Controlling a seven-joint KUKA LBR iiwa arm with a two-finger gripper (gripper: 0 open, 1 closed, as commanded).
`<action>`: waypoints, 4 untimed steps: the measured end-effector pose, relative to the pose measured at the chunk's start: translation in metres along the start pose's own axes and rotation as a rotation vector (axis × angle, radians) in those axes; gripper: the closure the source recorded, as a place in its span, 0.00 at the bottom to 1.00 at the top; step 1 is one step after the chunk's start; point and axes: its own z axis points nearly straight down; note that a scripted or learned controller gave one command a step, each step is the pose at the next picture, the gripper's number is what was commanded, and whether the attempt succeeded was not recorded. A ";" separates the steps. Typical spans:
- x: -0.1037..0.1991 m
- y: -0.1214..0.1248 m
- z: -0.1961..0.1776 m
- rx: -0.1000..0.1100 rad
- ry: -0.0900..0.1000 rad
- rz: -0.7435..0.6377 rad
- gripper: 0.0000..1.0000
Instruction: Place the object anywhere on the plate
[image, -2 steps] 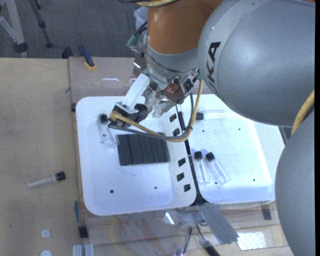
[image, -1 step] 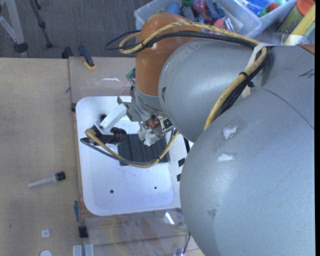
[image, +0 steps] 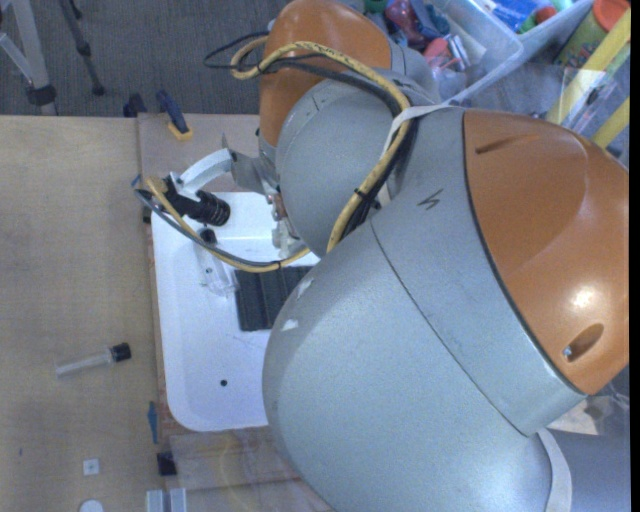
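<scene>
Looming across the right, grey-and-orange arm (image: 430, 300), gripper (image: 255, 295) lowered over white bin (image: 190, 340), finger state cannot be told, small black cylinder (image: 212, 210) angled left-right.

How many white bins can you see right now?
1. A white bin lies left of the grey arm, which covers its right side; a second bin may be hidden under the arm.

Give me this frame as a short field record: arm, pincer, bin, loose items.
arm: grey and orange body fills the right and centre, over the bin
pincer: dark fingers reach down inside the bin; open or shut not discernible
bin: white bin, left part exposed, rest hidden by the arm
plate: white curved rim at the bin's far end, mostly covered
loose items: small tube with black cap on the bench left of the bin
</scene>
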 end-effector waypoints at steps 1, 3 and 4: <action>-0.072 -0.018 0.127 0.000 -0.003 -0.080 1.00; 0.017 0.001 0.073 0.000 0.000 0.000 1.00; 0.038 0.002 0.126 0.005 0.009 -0.031 1.00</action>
